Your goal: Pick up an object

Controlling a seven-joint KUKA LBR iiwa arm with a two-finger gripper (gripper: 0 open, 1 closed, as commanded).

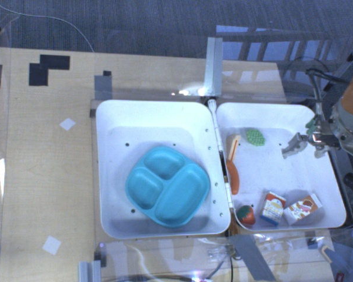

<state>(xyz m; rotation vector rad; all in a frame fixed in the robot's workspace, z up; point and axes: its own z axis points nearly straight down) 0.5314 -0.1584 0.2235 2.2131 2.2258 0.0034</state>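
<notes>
End effector (306, 144) hung released over the right bin (317, 113).
Two cartons (289, 208) below it; print unreadable.

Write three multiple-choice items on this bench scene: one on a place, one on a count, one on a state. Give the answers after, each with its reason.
1. Where does the blue divided plate lie?
A. In the left bin
B. In the right bin
C. On the wooden bench outside the bins

2. How many small cartons lie in the right bin?
A. None
B. Two
C. Five

3. What is the gripper doing?
A. Clamping the green object
B. Lifting the plate
C. Holding nothing, at the right bin's right side

Answers:
1. A, since the plate rests on the floor of the left bin.
2. B, as one carton and a second carton lie side by side near the front wall.
3. C, since nothing sits between its fingers, and the green object lies apart to its left.
</notes>
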